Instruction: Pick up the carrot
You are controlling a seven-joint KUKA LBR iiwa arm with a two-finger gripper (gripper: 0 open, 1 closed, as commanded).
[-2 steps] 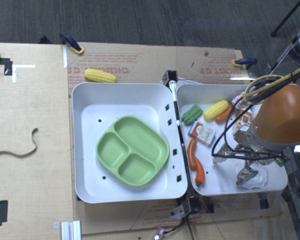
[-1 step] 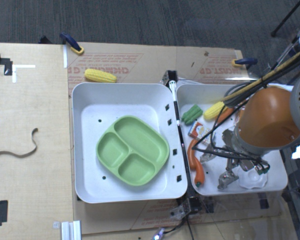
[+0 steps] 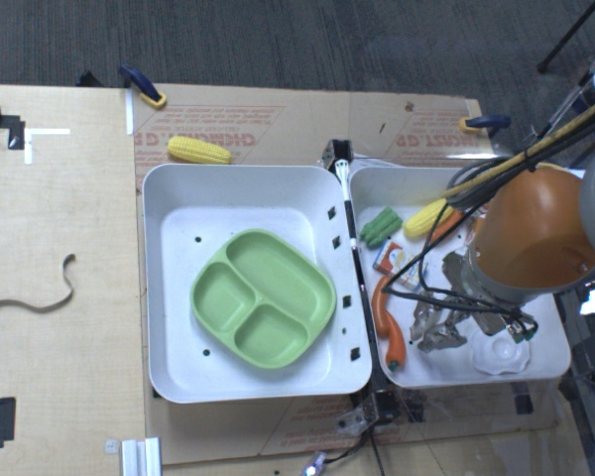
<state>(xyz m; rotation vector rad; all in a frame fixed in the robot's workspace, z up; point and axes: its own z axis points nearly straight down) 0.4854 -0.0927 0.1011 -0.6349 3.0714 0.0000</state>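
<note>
The carrot (image 3: 387, 325), long and orange-red, lies along the left wall of the right bin (image 3: 545, 365), with its tip towards the front edge. My gripper (image 3: 438, 333) hangs low in the right bin just to the right of the carrot, under the orange wrist band. Black cables cross in front of it. Nothing shows between the gripper and the carrot, and the two look slightly apart.
A green divided plate (image 3: 263, 298) sits in the left bin (image 3: 169, 266). In the right bin are a green vegetable (image 3: 381, 226), a yellow corn piece (image 3: 424, 218), a small red-and-white packet (image 3: 389, 258) and a clear item (image 3: 501, 353). Another corn cob (image 3: 199, 150) lies on the cardboard behind the bins.
</note>
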